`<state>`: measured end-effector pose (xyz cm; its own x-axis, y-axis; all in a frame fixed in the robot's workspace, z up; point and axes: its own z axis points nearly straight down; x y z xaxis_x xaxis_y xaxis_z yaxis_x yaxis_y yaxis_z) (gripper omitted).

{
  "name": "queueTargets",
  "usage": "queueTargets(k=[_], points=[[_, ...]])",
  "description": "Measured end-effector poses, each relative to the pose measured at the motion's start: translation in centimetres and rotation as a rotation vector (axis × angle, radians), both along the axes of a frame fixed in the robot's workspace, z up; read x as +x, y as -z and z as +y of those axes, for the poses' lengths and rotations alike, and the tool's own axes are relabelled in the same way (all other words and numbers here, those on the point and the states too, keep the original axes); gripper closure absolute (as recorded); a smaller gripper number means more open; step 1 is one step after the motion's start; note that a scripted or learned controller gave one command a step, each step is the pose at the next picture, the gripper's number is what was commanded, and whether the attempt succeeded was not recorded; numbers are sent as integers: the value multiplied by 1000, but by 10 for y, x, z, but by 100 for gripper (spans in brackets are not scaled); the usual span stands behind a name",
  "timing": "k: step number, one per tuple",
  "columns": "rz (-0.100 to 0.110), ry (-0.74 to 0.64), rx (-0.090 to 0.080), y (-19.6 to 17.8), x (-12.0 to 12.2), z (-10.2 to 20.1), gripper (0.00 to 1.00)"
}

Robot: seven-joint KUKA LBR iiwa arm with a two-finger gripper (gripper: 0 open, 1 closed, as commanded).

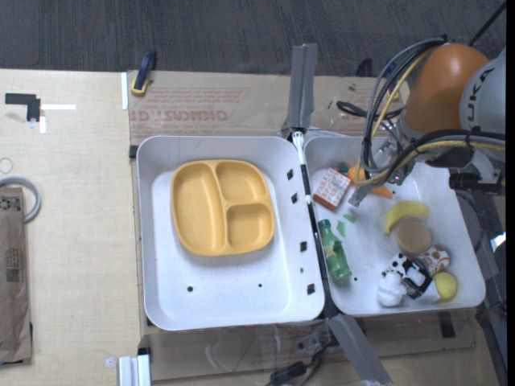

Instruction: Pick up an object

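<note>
The right bin (467, 240) holds a small orange-and-white box (331, 188), a green bottle (334, 252), a yellow banana (407, 212), a brown round object (414, 235), a black-and-white toy (405, 278), a yellow lemon-like piece (445, 285) and an orange item (358, 171) near the back. My gripper (366, 190) hangs over the bin's back middle, just right of the box and beside the orange item. Nothing shows between its fingers.
The left bin (161, 296) carries a yellow three-compartment plate (223, 207). A metal divider post (302, 87) rises between the bins. The arm with its orange band (447, 83) and cables crosses the right bin's back right corner. A brown bag (12, 272) lies at the far left.
</note>
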<state>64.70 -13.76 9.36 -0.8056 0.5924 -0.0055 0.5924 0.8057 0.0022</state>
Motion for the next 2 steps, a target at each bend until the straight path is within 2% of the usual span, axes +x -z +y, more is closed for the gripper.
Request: queueTargets(k=[1,2], points=[[-1,-140,-2,-32,-8,-81,0],[-1,-436,-2,-53,-2,-30,0]])
